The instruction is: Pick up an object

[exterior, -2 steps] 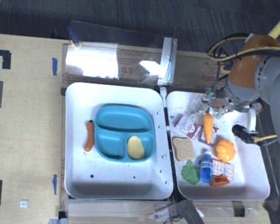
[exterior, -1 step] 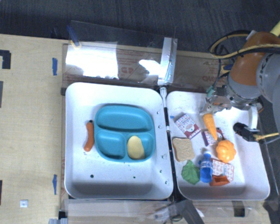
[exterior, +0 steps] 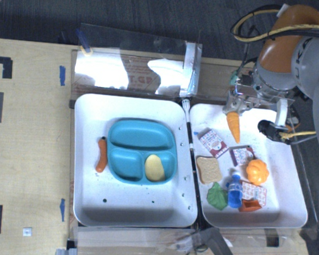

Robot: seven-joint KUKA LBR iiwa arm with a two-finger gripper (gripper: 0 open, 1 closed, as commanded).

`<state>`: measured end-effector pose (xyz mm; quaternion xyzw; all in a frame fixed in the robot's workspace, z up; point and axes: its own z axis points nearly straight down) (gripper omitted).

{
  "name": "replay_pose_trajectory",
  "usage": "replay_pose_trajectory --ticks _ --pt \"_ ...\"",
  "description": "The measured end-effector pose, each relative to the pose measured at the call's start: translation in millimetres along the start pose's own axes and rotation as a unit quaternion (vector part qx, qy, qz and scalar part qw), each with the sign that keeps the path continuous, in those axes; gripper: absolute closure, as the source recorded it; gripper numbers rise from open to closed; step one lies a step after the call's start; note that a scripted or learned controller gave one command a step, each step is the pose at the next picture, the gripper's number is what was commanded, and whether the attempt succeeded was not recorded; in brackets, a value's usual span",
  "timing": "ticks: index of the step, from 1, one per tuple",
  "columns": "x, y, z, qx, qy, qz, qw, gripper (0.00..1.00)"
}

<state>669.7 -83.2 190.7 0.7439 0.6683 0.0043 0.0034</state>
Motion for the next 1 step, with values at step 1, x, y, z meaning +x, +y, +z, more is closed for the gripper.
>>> replay_pose_trajectory --ticks 1 --pt "36.6 -6.7 5.7 0.006 0.0 -0.018 0.9998 1.0"
